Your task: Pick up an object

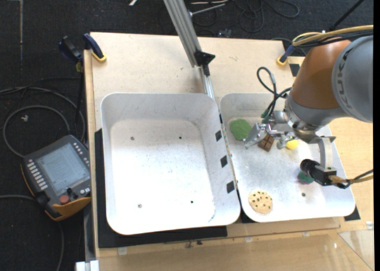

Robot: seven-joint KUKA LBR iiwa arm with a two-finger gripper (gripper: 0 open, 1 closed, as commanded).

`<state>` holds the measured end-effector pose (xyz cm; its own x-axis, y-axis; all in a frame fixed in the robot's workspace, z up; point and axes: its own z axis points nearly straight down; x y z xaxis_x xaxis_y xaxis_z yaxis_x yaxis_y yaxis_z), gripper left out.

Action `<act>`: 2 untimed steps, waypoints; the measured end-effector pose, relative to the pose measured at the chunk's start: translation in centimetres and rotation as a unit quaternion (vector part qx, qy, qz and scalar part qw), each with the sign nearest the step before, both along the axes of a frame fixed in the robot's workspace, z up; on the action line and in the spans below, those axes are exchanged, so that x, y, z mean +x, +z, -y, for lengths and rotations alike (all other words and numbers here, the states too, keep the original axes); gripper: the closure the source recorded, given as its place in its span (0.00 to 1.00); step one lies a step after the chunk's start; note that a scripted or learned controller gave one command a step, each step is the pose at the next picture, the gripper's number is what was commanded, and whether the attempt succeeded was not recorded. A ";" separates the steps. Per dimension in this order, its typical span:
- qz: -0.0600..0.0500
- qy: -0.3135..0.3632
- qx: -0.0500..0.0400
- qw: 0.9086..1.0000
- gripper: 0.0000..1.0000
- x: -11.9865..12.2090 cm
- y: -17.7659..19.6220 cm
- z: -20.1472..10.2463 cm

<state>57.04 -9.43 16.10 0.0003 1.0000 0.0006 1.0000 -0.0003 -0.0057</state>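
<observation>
Brown block (267,143) is the likeliest target. It lies in the far half of the right bin (332,209), about midway between that bin's left and right walls, and the gripper (256,137) sits low just beside it on the left-wall side. Whether the gripper is spread or closed cannot be told from this slanted view, and nothing can be seen held in it. A small yellow piece (291,143) lies just beside the block toward the right wall, and a flat green piece (240,128) lies near the far left corner, close to the gripper. This crowding is the main risk: a close here could catch a neighbour, or shove the block aside and come up with nothing. The block looks small and tilted, so it may also slip free on the lift. A round cookie (260,201) near the near edge is well apart. The left bin (108,107) plays no part.
</observation>
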 end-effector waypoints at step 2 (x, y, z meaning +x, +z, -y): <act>0.003 0.000 0.000 1.000 1.00 0.5 -3.2 0.2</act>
<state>57.56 -9.59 12.91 0.0007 1.0000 0.0002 1.0000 -0.0007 0.0006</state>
